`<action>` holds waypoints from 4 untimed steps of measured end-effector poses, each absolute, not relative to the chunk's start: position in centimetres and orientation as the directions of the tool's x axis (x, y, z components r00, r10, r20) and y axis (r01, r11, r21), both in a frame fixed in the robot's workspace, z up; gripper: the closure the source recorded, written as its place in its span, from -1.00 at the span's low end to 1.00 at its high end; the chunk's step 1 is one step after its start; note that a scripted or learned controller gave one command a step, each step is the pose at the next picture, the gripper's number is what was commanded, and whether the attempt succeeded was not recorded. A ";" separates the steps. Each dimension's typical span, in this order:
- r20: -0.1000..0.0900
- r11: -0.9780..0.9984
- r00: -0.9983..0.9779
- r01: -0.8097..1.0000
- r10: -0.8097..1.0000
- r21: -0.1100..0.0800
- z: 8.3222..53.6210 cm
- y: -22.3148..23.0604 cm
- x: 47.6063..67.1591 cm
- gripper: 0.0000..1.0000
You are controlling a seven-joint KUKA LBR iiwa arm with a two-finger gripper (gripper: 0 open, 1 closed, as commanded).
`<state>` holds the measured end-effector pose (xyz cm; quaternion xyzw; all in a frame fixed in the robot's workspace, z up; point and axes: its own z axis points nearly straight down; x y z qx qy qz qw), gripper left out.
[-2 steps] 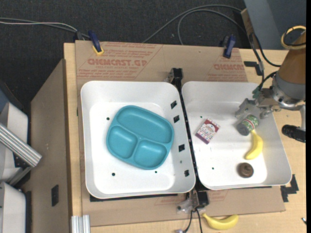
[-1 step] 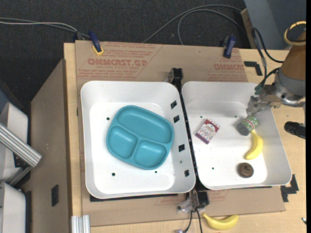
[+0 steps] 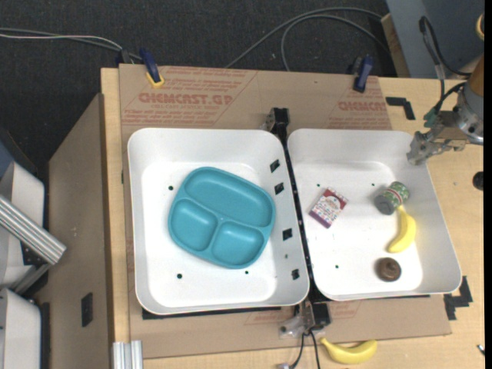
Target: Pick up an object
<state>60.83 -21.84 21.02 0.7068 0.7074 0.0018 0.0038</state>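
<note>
The right bin [image 3: 350, 146] holds a small pink and white packet [image 3: 328, 207], a grey-green can lying on its side [image 3: 391, 197], a yellow banana [image 3: 402, 233] and a brown doughnut-like ring [image 3: 388, 268]. The left bin [image 3: 154, 160] holds a teal divided plate [image 3: 221, 217]. My gripper [image 3: 427, 146] hangs at the right bin's far right rim, above and to the right of the can, with nothing seen in it.
A second banana [image 3: 350, 350] lies on the bench outside the bins at the front. Blue and yellow clamps [image 3: 151, 68] [image 3: 362, 74] hold the cardboard at the back. Cables cross the dark floor behind. Black clips line the seam between bins [image 3: 289, 206].
</note>
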 end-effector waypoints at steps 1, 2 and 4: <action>-0.002 0.001 -0.001 1.000 1.000 0.006 25.9 -21.9 61.0 1.00; 0.003 0.005 -0.005 1.000 1.000 -0.003 24.8 -17.2 60.2 1.00; 0.003 0.006 -0.006 1.000 1.000 -0.002 24.7 -7.5 59.0 1.00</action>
